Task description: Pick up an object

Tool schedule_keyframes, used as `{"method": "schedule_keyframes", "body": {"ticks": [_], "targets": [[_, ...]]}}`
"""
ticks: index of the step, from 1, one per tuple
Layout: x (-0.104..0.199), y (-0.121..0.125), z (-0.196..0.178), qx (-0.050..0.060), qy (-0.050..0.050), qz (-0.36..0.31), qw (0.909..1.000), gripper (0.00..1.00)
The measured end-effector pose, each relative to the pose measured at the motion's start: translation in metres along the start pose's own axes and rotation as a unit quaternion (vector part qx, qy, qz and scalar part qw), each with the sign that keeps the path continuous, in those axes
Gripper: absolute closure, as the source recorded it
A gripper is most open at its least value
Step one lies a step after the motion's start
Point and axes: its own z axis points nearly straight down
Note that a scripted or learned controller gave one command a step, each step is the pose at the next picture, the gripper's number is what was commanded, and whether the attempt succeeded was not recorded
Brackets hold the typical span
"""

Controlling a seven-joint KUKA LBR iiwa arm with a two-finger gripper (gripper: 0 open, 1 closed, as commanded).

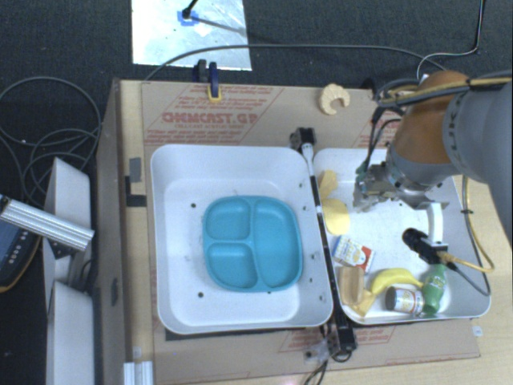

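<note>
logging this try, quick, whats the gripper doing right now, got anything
Gripper: low over the right bin, near its upper left part; whether it is open, closed or holding anything cannot be told from this view.

Looks like a robotics lab setup

Loose cables [32,147] on dark carpet [64,30], two white bins [172,215] on a cardboard-covered bench [264,107].

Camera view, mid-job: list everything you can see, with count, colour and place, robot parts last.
Bins: two, white, side by side on the bench.
Divided plate: one, blue, in the left bin.
Banana: one, yellow, right bin, near edge.
Green bottle: one, right bin, near corner.
Jar: one, dark lid, beside the bottle.
Small carton: one, red and white, right bin.
Yellow pieces: several, along the right bin's left wall.
Arm: one, grey and orange, over the right bin.
Gripper: one, over the right bin.
</note>
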Motion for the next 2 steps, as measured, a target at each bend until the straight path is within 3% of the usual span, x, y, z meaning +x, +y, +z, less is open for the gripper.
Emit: {"method": "schedule_keyframes", "body": {"ticks": [1, 2], "targets": [[-0.008, 0.010, 0.039, 0.000, 0.000, 0.000, 1.0000, 1.00], [-0.008, 0.012, 0.028, -0.001, 0.000, 0.000, 1.0000, 1.00]]}}
